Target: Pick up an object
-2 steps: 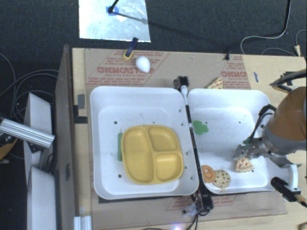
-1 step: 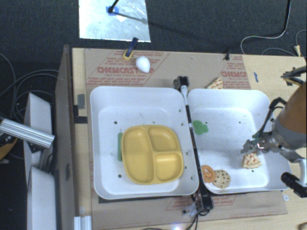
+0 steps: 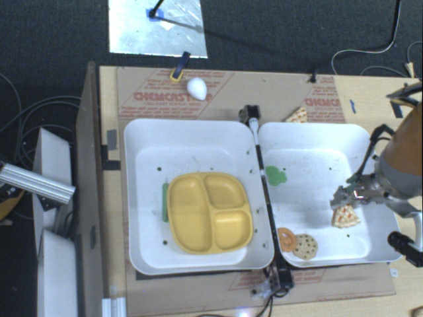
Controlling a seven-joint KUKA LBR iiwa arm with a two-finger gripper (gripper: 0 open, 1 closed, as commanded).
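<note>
My gripper [image 3: 349, 197] hangs low over the right part of the right bin [image 3: 310, 140], just above a pizza slice [image 3: 346, 217] lying on the bin floor. A small pretzel [image 3: 286, 238] and a round cookie [image 3: 305, 246] lie at the bin's front left corner. A green toy piece [image 3: 274, 175] rests near the left wall of that bin. In the left bin [image 3: 185, 137] sits a yellow divided plate [image 3: 210, 212], with a green strip [image 3: 164, 201] beside its left edge.
Behind the bins, a white egg [image 3: 196, 88] and a yellow and blue tool [image 3: 179, 67] lie on the cardboard. Another pizza slice [image 3: 297, 115] lies behind the right bin. A black clamp [image 3: 250, 115] sits where the bins meet.
</note>
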